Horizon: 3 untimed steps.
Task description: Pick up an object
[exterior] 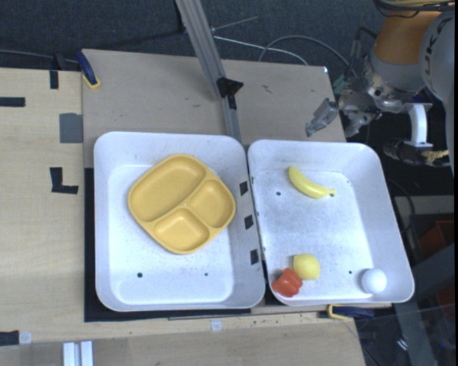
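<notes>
Hovering past the right bin's [389, 204] far rim, the gripper [330, 120] hung over the bench; whether its fingers were parted, I couldn't tell. Below lay a banana [309, 183], lemon [306, 266], red fruit [288, 283] and white ball [373, 280].

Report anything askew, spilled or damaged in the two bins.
Nothing stands out. The yellow divided plate lies flat in the left bin; the banana, lemon, red fruit and white ball sit loose but intact in the right bin.
</notes>
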{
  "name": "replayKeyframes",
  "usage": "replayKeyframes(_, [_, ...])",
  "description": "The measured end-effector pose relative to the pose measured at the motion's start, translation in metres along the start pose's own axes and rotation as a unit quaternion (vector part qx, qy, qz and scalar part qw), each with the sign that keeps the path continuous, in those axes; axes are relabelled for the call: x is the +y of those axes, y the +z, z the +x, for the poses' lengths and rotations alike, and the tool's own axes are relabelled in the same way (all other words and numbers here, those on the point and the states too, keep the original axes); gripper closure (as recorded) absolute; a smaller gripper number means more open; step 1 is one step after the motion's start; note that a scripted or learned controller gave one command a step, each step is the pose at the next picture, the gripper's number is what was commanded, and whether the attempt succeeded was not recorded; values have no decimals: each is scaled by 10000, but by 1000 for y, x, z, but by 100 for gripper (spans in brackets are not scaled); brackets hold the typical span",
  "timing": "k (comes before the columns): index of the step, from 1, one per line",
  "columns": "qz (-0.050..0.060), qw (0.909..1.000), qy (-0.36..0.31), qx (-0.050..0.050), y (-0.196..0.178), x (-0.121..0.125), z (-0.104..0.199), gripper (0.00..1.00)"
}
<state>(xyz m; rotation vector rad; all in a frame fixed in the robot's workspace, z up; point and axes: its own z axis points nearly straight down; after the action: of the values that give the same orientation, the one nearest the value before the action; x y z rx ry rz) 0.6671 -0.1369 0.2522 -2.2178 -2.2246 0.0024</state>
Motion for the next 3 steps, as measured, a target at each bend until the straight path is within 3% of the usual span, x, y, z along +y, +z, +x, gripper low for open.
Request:
replayKeyframes(1, [2,10000,2,-2,0,0,0,0])
replayKeyframes(3, [35,10000,6,1,128,1,-4,0])
